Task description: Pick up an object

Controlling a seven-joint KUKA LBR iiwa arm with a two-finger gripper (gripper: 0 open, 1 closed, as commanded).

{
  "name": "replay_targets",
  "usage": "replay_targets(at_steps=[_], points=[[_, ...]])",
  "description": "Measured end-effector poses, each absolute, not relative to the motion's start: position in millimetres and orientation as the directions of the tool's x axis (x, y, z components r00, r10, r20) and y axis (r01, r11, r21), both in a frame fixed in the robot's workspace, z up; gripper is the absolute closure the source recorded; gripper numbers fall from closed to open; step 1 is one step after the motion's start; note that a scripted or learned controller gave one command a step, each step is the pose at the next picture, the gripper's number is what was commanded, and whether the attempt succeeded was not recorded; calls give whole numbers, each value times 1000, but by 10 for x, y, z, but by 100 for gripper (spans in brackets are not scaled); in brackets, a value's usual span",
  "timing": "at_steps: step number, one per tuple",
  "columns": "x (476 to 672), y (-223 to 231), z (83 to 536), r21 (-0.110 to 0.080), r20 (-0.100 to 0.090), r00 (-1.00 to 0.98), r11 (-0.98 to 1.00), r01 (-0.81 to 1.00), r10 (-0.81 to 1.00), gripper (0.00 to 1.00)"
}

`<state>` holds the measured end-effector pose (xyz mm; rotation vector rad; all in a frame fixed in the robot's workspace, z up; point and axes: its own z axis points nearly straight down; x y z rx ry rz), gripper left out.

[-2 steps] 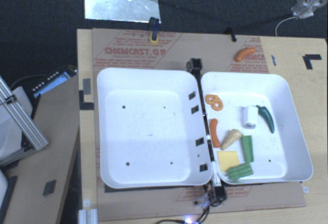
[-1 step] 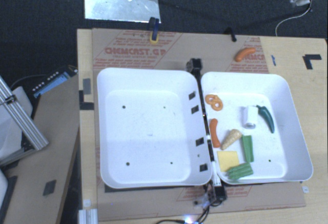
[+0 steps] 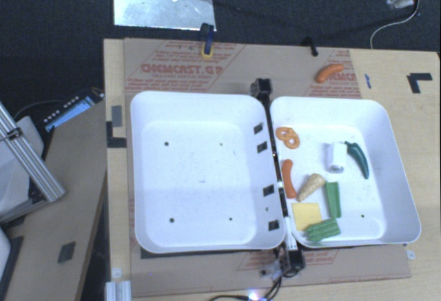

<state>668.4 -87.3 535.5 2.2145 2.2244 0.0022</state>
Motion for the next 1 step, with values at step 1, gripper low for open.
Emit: replay_targets(at_steps=[1], points=[[6684,-909,5355,4,-1,-1,1,1000,1000,100]])
